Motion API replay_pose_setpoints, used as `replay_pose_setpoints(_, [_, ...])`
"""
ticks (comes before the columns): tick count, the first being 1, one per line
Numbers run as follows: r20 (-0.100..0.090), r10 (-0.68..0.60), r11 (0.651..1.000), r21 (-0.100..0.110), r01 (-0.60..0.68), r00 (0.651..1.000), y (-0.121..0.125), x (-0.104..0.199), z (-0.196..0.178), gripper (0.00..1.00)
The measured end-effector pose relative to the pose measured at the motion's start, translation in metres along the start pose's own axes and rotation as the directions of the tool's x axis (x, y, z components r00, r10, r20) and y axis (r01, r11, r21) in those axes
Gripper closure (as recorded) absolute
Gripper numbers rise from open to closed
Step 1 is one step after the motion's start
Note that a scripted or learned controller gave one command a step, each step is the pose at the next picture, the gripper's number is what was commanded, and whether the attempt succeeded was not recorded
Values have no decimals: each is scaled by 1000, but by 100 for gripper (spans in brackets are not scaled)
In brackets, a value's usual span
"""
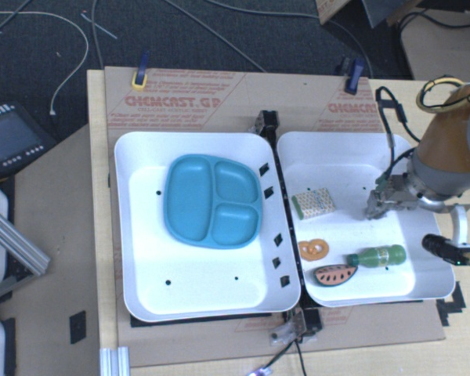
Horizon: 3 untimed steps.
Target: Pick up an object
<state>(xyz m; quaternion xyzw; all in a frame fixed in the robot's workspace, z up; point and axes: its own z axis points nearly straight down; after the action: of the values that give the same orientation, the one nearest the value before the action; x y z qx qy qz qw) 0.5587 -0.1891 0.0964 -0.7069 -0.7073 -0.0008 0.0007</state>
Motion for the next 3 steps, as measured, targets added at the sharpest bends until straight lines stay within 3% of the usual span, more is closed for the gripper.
replay_pose_setpoints(3, [4, -2, 1000, -7, 2, 1000, 20, 8, -160, 100])
